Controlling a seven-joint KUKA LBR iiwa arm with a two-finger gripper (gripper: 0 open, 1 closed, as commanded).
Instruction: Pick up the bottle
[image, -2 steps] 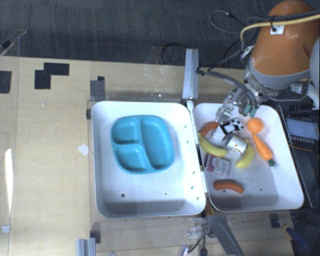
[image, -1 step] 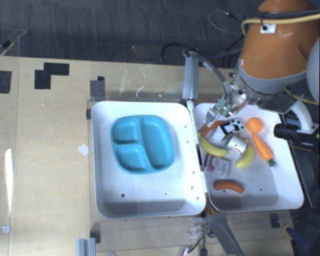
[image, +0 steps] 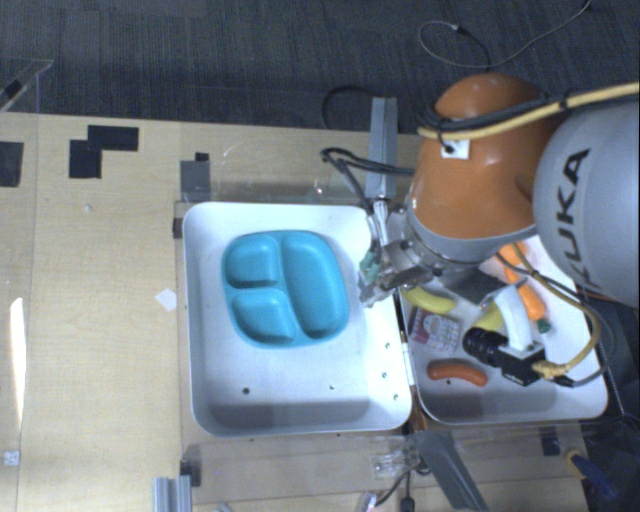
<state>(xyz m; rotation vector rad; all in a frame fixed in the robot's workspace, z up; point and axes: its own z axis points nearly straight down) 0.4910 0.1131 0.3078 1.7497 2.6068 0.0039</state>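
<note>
The arm (image: 590, 190) is a bulky grey casing, rounded and smooth, with "KUKA" in large dark letters running up its side. Next to it sits a glossy orange dome (image: 478, 150) carrying a small white sticker. A yellow cable (image: 520, 112) crosses the top of the dome beside a thinner black one. Below the orange part a grey ring narrows to a metallic claw (image: 385, 275) with greenish detail.

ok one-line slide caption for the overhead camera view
KUKA arm's gripper hovers at the divide between a bin holding a blue tray and a cluttered bin.
</note>
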